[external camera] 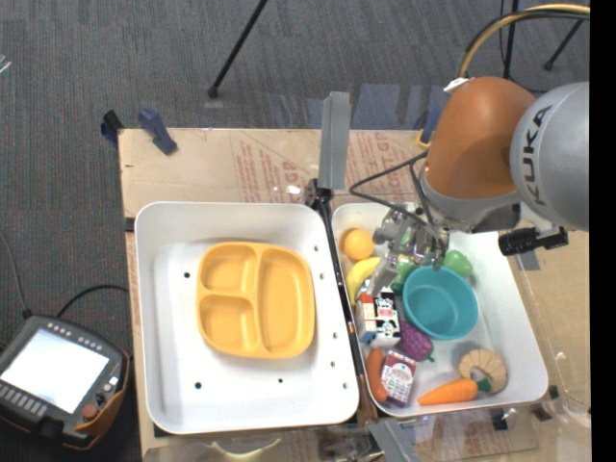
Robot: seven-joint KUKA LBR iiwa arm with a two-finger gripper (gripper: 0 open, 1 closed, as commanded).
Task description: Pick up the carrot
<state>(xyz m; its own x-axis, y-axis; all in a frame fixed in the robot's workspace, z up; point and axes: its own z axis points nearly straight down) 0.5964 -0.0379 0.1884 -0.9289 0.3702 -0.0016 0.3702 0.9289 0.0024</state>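
The carrot (pixel 448 392) lay at the lower right of the frame, touching a tan scalloped toy (pixel 482 366). The gripper (pixel 409 245) hovered well above-left; descending beside the teal bowl (pixel 440 302) seemed wise.

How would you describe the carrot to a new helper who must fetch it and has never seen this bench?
Look in the right-hand white bin, at its near edge. The carrot lies flat there, just left of a round tan biscuit-like toy and right of a red packet. It is the only long, tapered orange piece with a green tip.
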